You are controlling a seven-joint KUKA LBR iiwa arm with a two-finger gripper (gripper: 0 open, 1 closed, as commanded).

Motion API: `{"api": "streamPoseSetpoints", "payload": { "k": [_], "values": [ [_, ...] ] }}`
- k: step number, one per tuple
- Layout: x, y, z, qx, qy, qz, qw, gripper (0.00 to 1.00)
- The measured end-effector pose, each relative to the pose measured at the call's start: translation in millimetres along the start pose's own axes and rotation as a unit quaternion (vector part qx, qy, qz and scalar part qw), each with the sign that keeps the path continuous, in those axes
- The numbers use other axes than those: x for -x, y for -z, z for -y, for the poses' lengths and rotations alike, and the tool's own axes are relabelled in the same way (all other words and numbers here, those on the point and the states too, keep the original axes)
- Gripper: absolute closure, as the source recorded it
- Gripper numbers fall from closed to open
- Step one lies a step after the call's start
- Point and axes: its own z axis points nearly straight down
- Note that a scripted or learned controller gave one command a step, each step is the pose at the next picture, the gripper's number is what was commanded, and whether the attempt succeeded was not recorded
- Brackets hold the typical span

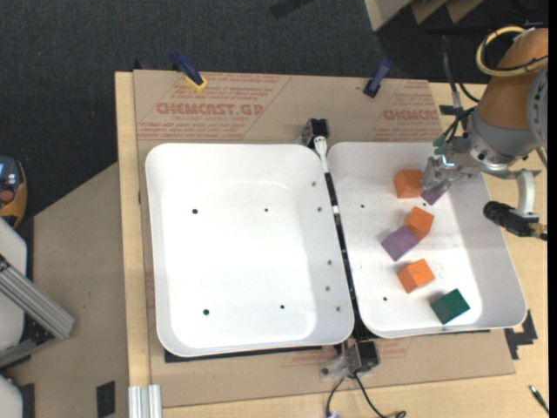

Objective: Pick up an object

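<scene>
I am seeing the tool hovering in the right bin, touching a purple block, beside an orange block, grip state indeterminable.

The gripper covers most of 1 small purple block; the arm is seemingly cropped at the right edge.

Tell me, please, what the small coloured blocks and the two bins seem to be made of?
The orange blocks, purple block and green block look like painted wood or foam: matte, flat faces, sharp edges; which one is unclear. The bins look like smooth white moulded plastic, with rounded corners and a faint sheen.
</scene>
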Motion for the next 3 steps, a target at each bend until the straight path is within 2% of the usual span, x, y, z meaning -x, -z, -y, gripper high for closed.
{"api": "streamPoseSetpoints", "payload": {
  "k": [1,2,3],
  "values": [
    [-16,-3,99,-0.002,0.001,-0.002,1.0000,1.00],
    [36,-39,167,-0.003,-0.001,-0.002,1.0000,1.00],
    [33,-27,162,0.002,0.001,-0.001,1.0000,1.00]
  ]
}}
